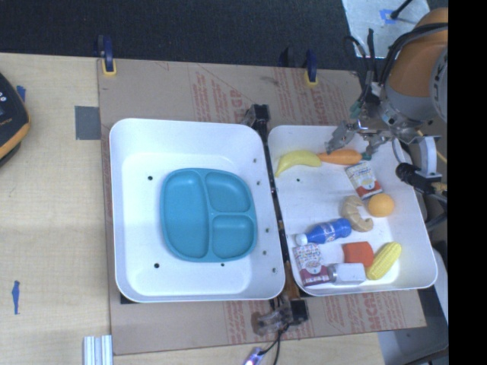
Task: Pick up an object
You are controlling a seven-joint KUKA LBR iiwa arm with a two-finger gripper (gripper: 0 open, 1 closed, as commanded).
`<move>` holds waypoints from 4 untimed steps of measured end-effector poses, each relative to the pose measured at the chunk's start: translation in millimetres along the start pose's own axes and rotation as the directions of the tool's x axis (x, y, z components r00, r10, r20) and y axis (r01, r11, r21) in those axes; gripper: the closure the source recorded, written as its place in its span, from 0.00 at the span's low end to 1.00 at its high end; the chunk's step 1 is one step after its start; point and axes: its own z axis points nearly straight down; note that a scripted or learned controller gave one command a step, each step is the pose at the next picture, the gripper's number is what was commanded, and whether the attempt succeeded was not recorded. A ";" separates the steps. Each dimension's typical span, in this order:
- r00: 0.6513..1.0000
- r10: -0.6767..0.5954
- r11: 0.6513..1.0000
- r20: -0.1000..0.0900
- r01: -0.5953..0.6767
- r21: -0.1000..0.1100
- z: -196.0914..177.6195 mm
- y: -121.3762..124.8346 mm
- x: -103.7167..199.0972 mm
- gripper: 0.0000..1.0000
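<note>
My gripper (354, 141) hangs over the far edge of the right bin (422, 234), its two fingers spread open. An orange carrot (342, 157) lies just below and between the fingertips; whether they touch it I cannot tell. Beside the carrot on the left is a yellow banana (298, 160). Nearer in the same bin are a small red-labelled bottle (362, 178), an orange fruit (380, 204), a beige bread piece (356, 214), a blue bottle (326, 231), a red block (358, 251), a yellow corn cob (384, 259) and a red-and-white packet (308, 261).
The left bin (129, 204) holds a blue divided plate (208, 213). A white box (348, 274) lies at the right bin's near wall. The arm's orange band (415, 63) rises at the far right. A black and yellow device (9, 116) sits at the left edge.
</note>
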 end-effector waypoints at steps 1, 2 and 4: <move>1.000 -0.002 1.000 0.002 0.002 -0.005 62.3 -34.6 -14.5 0.00; 1.000 -0.002 1.000 0.004 0.002 -0.009 62.1 -73.2 -16.9 0.00; 1.000 0.000 1.000 0.000 0.000 0.001 66.0 -28.7 -20.1 0.00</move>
